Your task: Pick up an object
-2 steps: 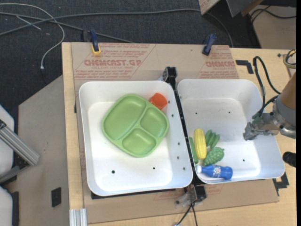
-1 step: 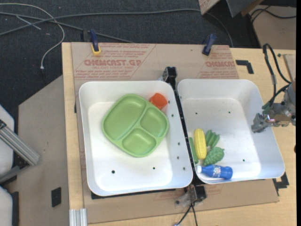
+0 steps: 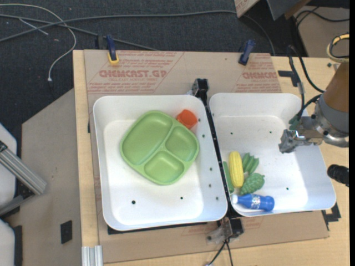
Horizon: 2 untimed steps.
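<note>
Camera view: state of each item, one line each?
Green divided plate: flat in left bin, right side up.
Orange toy: left bin, touching the plate's far edge.
Toy corn: lying in right bin, on green leaves.
Blue bottle: on its side, right bin near corner.
Hand: over right bin, holding nothing visible.

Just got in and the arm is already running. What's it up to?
It's on a pick-up try with nothing picked yet. The end effector sits over the right bin, near its right side, apart from the corn, the green toy and the blue bottle at that bin's lower left. The left bin holds a green tray and an orange piece.
</note>
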Each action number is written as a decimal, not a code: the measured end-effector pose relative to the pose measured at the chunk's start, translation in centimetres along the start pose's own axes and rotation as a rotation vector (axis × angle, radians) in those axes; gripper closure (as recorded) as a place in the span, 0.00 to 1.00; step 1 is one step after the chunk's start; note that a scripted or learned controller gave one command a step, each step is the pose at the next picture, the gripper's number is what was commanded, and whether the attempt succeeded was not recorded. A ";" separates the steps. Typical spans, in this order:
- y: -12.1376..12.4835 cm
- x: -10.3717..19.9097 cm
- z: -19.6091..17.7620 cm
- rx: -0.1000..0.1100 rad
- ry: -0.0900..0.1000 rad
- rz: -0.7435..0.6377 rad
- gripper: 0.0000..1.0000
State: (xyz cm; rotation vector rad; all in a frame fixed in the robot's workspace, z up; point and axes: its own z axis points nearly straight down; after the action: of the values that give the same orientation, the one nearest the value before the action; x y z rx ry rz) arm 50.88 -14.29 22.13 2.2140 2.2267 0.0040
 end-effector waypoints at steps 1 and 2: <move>1.6 5.1 0.9 0.004 0.001 0.002 1.00; 3.7 10.8 1.3 0.001 0.001 0.000 1.00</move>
State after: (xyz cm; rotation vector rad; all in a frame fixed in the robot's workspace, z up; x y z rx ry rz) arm 54.54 -3.48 20.88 2.2146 2.2283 0.0032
